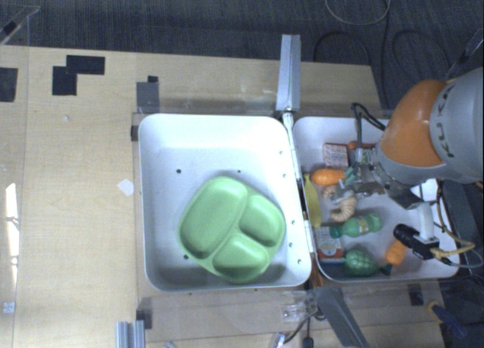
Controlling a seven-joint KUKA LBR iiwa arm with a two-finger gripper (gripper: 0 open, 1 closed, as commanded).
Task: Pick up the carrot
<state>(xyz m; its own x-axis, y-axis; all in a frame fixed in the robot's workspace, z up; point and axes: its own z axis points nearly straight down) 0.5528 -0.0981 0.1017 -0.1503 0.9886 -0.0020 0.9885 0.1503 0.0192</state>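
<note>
- The pale wooden bench is seen spread wide on the left, bare but for a few black marks at its far edge.
- The shallow white left bin is set against the shallow white right bin, with a narrow metal divider rail between them.
- The grey arm with the orange band is seen reaching in from the right, over the right bin's far right part.
- A light green three-compartment plastic plate lies tilted in the near middle of the left bin; open floor is left along that bin's far and left walls.
- The right bin is crowded: a green plastic bottle, a dark green lumpy vegetable toy and a small printed packet are seen there.
- The two-finger gripper is lowered among these things; whether its fingers are spread or closed cannot be told.
- The small orange carrot lies just left of the gripper, near the divider rail.
</note>
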